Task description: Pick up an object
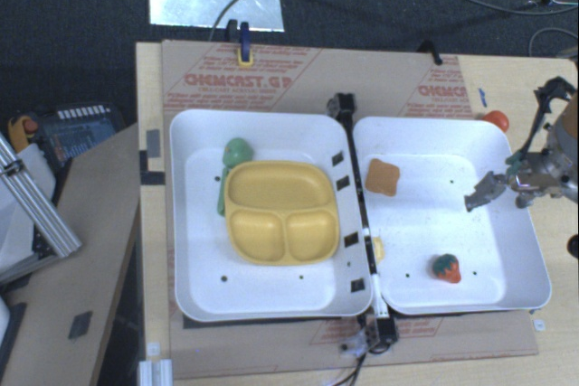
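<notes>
yellow tray L bin, gripper over R bin

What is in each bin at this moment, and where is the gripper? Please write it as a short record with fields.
left bin: yellow divided tray; green object at the tray's far-left side, partly hidden
right bin: orange block near the far-left corner; red-and-green toy near the front
divider: small yellow object beside it, right bin side
gripper: over the right bin's right part, holding nothing visible
</notes>
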You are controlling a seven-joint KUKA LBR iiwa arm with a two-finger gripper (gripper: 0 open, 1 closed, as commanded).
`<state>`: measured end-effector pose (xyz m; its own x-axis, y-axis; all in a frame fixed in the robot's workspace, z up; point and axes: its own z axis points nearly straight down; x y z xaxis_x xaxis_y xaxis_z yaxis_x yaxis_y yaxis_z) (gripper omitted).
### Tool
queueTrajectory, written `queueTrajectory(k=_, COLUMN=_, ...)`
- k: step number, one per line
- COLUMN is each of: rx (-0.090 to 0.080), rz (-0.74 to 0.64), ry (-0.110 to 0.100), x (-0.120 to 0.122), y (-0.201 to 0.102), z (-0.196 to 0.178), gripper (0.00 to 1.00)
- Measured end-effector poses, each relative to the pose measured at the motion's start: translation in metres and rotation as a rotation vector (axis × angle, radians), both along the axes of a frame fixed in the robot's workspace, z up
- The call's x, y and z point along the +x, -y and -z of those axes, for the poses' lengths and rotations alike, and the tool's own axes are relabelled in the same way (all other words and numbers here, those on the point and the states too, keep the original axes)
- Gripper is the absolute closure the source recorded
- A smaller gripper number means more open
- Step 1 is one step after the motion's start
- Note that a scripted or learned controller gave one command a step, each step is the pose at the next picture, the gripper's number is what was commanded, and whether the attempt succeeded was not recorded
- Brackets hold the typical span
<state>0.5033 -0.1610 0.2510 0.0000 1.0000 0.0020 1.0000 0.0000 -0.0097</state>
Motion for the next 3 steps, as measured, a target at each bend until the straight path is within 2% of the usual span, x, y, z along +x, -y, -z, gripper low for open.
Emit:
queueTrajectory(k=1, rx=-0.003, rz=-0.004, ry=0.012, x=0.002, y=0.0, z=-0.006, gripper=0.0)
queueTrajectory(k=3, rx=-0.001, rz=-0.001, ry=0.008, x=-0.005, y=-0.004, z=0.084, gripper=0.0)
